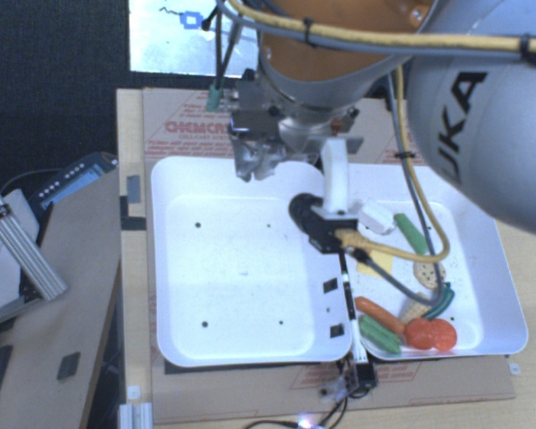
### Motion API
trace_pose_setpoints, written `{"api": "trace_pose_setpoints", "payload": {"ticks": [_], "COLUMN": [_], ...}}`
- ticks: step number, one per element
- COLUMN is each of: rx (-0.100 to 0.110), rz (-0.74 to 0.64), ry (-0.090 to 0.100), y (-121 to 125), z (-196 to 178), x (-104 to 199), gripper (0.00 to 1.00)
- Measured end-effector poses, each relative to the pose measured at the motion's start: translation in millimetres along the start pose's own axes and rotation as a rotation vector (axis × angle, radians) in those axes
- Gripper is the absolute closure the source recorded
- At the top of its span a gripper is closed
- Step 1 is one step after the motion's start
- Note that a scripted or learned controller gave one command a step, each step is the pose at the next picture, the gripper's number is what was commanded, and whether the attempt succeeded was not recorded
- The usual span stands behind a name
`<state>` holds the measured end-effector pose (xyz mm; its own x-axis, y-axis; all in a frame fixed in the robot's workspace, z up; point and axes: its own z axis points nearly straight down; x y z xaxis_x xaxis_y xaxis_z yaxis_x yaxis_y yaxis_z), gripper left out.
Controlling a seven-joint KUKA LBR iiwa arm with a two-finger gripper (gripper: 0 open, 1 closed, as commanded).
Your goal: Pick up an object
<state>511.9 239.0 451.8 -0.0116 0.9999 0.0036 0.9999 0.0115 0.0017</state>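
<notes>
My gripper (253,161) hangs over the far edge of the left bin (174,239), and I see nothing held in it. The objects lie in the right bin (503,286). A green stick (409,233) and a white block (375,217) sit near its far side. A yellow piece (386,263) and a tan speckled piece (424,275) lie in the middle. At the near edge are an orange carrot (378,314), a green pod (381,336), a red tomato (431,333) and a teal piece (443,299).
The two bins meet at a central ridge (347,298). They rest on a cardboard sheet (183,125) on the bench. A grey device (71,179) and a metal rail (18,248) stand off to the left.
</notes>
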Motion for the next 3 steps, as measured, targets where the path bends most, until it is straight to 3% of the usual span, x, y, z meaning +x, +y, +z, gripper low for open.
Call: {"api": "trace_pose_setpoints", "payload": {"ticks": [3], "rx": [0.000], "rz": [0.012], "ry": [-0.004], "y": [51], "z": [34], "x": [-6], "gripper": [1.00]}}
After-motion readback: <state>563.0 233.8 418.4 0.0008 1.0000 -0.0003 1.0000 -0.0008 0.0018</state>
